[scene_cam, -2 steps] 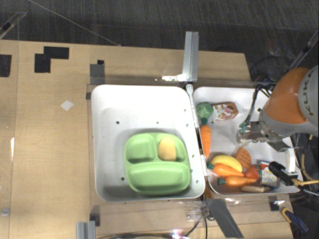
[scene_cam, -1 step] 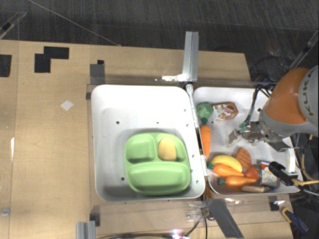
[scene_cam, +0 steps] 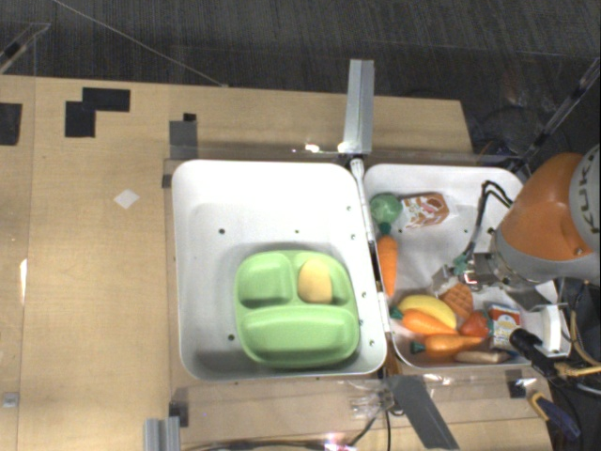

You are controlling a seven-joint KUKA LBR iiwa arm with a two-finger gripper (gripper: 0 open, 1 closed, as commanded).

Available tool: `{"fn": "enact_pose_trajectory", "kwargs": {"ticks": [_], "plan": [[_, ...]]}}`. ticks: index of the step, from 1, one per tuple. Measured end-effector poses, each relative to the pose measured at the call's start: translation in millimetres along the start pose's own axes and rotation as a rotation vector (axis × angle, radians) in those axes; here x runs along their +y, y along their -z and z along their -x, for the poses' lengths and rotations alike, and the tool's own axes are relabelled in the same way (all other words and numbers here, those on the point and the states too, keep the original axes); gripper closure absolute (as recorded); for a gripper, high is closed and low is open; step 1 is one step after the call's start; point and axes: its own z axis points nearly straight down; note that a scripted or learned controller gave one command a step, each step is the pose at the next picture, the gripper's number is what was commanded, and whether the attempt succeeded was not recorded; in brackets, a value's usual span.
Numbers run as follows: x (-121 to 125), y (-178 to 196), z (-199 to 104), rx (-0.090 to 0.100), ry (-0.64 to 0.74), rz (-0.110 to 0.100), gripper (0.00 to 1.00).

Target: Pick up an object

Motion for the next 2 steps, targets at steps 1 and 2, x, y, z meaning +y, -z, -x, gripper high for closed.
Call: {"fn": "enact_pose_trajectory", "kwargs": {"ticks": [1,2], "plan": [[-16,45,12,0.005,0.025,-0.025,0.00],[-18,5,6,0.004,0.040,-0.021,0.00]]}}
